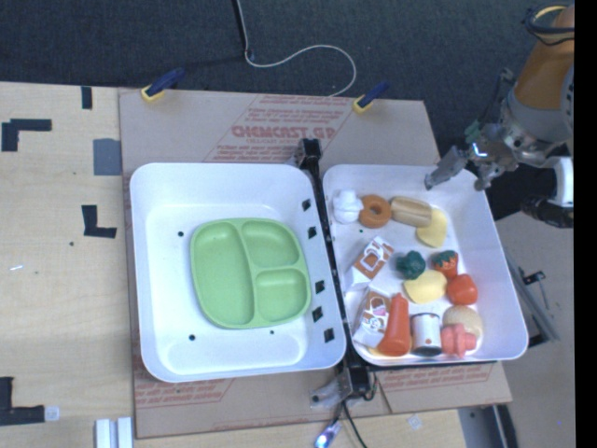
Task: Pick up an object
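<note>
White bins sit side by side on a sheet of brown cardboard (280, 129) that lies on the tabletop (56, 250). The left bin (154, 343) holds a green tray (250, 272) with three parts. The tray lies flat near the middle of that bin.

The right bin (499, 278) is full of small toy foods. At its far side a brown donut (375, 212) lies next to a tan bread roll (410, 210), and a small white thing (345, 206) lies just left of the donut. A yellow piece (433, 228) touches the right end of the roll. Lower down there is a dark green lump (409, 264), a red tomato (462, 289) and another yellow piece (424, 287). Two little red and white cartons (373, 259) lie on the left side of this bin. An orange carrot (396, 327) and a small can (426, 332) lie at the near edge.

The gripper (459, 168) is over the far right corner of the right bin. Its two fingers (442, 173) are spread apart, with nothing between them. It is above the toys and well apart from them. The grey arm (541, 101) reaches in from the right.

Two blue and yellow clamps (162, 83) grip the far edge of the cardboard. A thin white cable (298, 56) curls on the dark floor beyond.
</note>
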You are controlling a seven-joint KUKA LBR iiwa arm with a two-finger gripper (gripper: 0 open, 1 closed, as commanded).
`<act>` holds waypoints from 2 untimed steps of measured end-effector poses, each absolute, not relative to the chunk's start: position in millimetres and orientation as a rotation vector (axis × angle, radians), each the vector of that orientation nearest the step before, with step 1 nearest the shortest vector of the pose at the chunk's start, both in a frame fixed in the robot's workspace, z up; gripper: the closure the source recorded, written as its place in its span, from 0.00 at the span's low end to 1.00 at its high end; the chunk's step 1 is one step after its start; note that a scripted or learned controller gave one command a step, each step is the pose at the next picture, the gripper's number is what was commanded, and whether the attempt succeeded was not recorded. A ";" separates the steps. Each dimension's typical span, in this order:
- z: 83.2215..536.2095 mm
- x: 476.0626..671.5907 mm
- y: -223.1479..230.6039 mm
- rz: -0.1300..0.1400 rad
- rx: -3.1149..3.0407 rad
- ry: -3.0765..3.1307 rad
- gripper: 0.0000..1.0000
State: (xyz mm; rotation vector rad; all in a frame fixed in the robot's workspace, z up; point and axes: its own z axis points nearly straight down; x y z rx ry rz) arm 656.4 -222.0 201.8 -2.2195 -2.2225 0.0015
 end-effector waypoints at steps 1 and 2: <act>98.1 610.0 -181.7 0.010 -2.211 -2.214 0.00; 80.2 656.5 -143.9 0.020 -2.211 -2.214 0.00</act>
